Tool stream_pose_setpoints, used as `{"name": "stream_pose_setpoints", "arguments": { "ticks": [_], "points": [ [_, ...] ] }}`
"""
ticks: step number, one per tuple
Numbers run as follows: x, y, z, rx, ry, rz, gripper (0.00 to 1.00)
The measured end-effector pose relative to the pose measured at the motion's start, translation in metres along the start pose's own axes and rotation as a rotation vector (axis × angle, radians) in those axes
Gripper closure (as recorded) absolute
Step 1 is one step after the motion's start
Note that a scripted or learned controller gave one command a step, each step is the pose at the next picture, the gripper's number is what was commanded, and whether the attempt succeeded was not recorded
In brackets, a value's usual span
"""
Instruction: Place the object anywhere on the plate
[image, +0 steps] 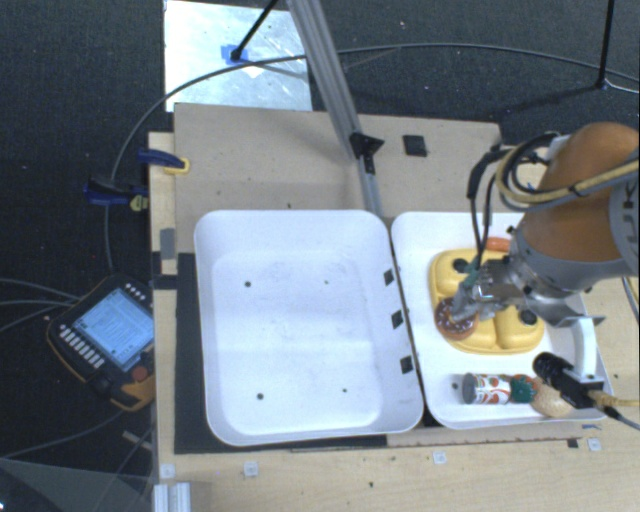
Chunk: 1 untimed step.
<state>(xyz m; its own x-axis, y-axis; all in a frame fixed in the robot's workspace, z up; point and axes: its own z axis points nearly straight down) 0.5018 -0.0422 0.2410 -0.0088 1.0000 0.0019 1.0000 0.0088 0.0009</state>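
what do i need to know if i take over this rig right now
Tool: low over the plate in the right bin. I cannot tell whether it grips anything.
Things: a brown donut sits at the plate's left edge, right under the tool. A can lies on its side in the same bin, off the plate, with a beige item beside it.
Done: the donut looks to be on the plate, if it is the object meant.
Left: probably check that the donut is released and resting on the plate, then lift the tool away.
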Motion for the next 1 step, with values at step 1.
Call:
{"name": "stream_pose_setpoints", "arguments": {
  "ticks": [1],
  "points": [
    [0.0528, -0.0048, -0.0048, -0.001, 0.001, -0.002, 1.00]
  ]
}}
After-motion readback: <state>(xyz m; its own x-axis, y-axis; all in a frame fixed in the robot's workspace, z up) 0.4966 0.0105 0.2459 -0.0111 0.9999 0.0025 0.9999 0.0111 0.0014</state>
